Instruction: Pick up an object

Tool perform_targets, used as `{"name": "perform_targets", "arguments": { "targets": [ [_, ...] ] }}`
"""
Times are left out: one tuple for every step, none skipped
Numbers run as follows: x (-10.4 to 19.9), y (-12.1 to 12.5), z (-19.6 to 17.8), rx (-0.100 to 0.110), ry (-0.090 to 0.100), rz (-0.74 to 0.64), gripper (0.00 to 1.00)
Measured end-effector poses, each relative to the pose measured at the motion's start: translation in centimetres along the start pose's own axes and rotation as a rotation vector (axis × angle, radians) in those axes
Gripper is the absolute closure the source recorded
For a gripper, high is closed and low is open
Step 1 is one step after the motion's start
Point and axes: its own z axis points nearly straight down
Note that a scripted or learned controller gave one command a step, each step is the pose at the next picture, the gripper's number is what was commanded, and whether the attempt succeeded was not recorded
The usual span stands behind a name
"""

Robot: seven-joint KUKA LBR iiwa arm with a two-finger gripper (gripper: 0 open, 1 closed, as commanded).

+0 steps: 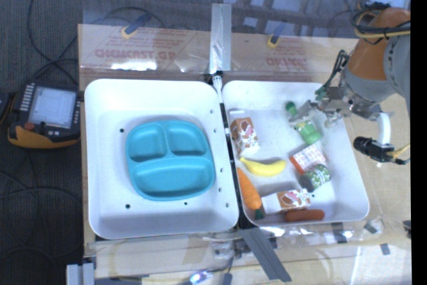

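Green bottle (pixel 305 129) in right bin (pixel 357 173) upper corner, gripper (pixel 312 110) just above it, finger state unclear, banana (pixel 263 166) mid-bin, blue tray (pixel 170 159) left bin (pixel 100 143)

Blue 3-compartment tray (pixel 171 160) in left bin (pixel 100 143) — pendant (pixel 45 113) beside.

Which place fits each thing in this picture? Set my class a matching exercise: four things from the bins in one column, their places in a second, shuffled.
Things:
1. blue plate
2. banana
3. carrot
4. sausage

Places:
A. by the right bin's near edge
B. alone in the left bin
C. along the right bin's left wall, towards the front
D. middle of the right bin

Pairs: 1-B, 2-D, 3-C, 4-A
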Motion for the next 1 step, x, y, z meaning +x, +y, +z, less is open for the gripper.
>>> {"name": "perform_targets", "arguments": {
  "targets": [
    [-0.17, 2.52, 4.21, -0.008, 0.004, -0.003, 0.0]
  ]
}}
